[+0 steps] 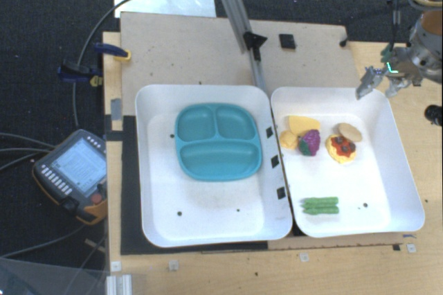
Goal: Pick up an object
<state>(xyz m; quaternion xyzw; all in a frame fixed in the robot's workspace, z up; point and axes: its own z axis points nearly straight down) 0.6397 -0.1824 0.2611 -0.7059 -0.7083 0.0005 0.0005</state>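
My gripper (382, 81) hangs over the far right corner of the right bin (394, 131), its two fingers spread apart with nothing between them. The things I could take lie well below and to the left of it in that bin: a yellow wedge (303, 124) touching a purple piece (309, 142), with a small yellow bit (288, 140) just beside them; a pizza-like toy (342, 148) with a tan roll (349, 131) against its far side; and a green bean pod (319, 205) alone near the front wall. The left bin (156, 169) bears a teal divided plate (218, 141), which I leave alone.

The crowding worries me most. If I come down on the yellow and purple cluster, a finger may land on a neighbour and shove both away. The flat pizza toy may slip under my fingertips. The bean pod sits apart, so it looks the safest, though it lies low and I may close above it
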